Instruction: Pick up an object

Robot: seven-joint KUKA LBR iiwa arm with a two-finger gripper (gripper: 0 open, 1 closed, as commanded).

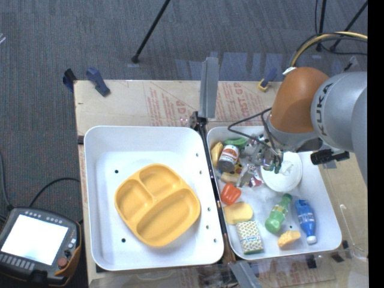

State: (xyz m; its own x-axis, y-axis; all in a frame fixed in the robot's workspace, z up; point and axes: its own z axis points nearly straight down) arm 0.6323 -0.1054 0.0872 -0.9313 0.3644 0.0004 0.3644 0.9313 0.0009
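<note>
Gripper hangs low in the right bin, at about ten o'clock from the bin's middle; it is too tangled with cables to tell its state. Just at nine o'clock from it stands a small can with a red label, beside a yellow banana-like piece. At six o'clock from the gripper lie a red pepper toy and a pale yellow block; at three o'clock is a white round bowl. Lower in the bin are a green bottle, a blue bottle, a patterned box and a cheese wedge. In my judgement the can is the nearest target; the gripper should come straight down over it and close around its sides, because the neighbours are touching or very near. The left bin holds a yellow divided plate. Both bins rest on a bench of cardboard-like sheet over dark carpet, with a teach pendant at seven o'clock.
</note>
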